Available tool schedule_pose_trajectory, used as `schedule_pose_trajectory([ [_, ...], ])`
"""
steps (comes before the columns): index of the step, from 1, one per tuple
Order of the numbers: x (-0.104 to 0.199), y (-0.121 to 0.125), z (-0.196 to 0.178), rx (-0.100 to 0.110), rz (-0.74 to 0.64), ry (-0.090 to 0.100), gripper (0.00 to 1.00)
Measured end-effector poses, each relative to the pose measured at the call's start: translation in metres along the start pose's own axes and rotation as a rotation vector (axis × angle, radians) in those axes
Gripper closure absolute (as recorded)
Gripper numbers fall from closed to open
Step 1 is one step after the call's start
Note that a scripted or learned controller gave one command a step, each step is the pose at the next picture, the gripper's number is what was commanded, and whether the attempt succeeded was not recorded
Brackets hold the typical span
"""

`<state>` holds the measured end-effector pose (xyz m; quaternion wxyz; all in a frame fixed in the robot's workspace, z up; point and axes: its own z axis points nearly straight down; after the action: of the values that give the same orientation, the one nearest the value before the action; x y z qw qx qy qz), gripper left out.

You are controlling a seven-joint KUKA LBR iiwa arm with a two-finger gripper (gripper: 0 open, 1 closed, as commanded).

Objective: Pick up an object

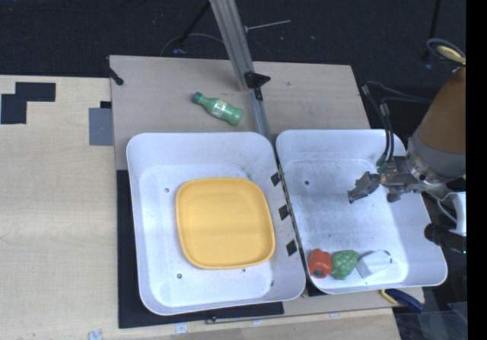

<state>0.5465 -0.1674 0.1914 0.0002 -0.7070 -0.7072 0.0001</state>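
A wooden bench (pixel 46 201) carries two shallow white bins side by side, seen from above at a slant. On the bare board behind the bins lies a small green bottle (pixel 218 108) on its side, outside both bins and well apart from the arm, so it is probably not a candidate for picking. The left bin (pixel 148 179) holds a single yellow plate (pixel 225 222), lying flat in the middle of its floor. A slanted metal rail (pixel 234 27) rises from the far edge of the bench between the two bins.

The right bin (pixel 319 156) holds three small things pushed together along its near wall: a red toy (pixel 319 262), a green toy (pixel 345 263) touching it, and a white block (pixel 374 262) just beside the green one. Their position against the wall, packed in a row, would likely leave little room for fingers to close around any one of them.

The gripper (pixel 362 189) reaches in from the right over the middle of the right bin, its dark tip pointing left, well apart from the three things. Nothing is seen between its fingers; whether they are spread or closed cannot be told at this size. The pick appears not yet made.
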Motion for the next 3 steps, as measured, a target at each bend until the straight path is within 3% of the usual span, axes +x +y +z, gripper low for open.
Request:
schedule_pose_trajectory([
  [2,0.009,0.000,0.099,0.003,-0.001,0.001,0.00],
  [3,0.008,0.001,0.087,0.000,0.002,0.000,1.00],
])
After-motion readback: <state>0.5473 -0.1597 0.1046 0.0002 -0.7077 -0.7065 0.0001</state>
